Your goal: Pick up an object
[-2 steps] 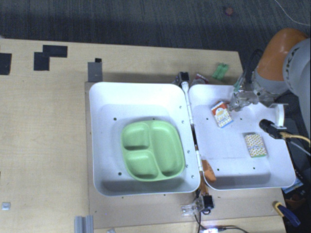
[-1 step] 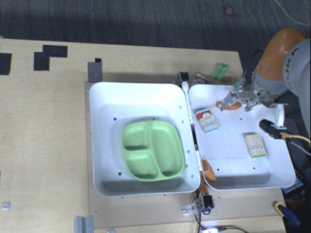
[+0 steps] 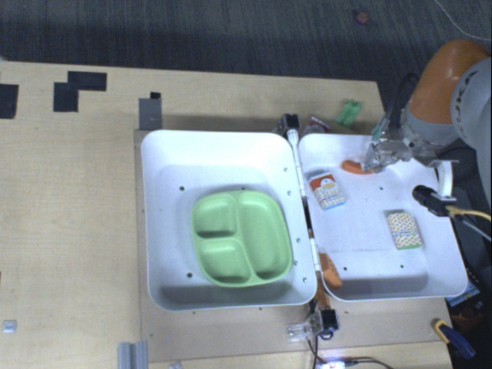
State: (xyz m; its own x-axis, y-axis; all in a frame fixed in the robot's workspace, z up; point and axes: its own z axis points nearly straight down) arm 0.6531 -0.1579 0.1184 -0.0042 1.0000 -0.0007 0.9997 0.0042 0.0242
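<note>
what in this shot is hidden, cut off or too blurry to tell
- Hand, camera view: small and blurred over the orange object in the right bin; contact with it cannot be judged.
- Orange object: its right end is hidden by the hand, so its shape is unclear.
- Small card and patterned packet: print too small to read.
- Orange piece at the bins' divider: partly hidden by the rim.
- Arm: cut off by the right edge.

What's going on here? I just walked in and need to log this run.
A grey arm has its gripper low in the right bin, by an orange object near the far wall. A small card and a patterned packet lie in that bin. The left bin holds a green divided tray.
</note>
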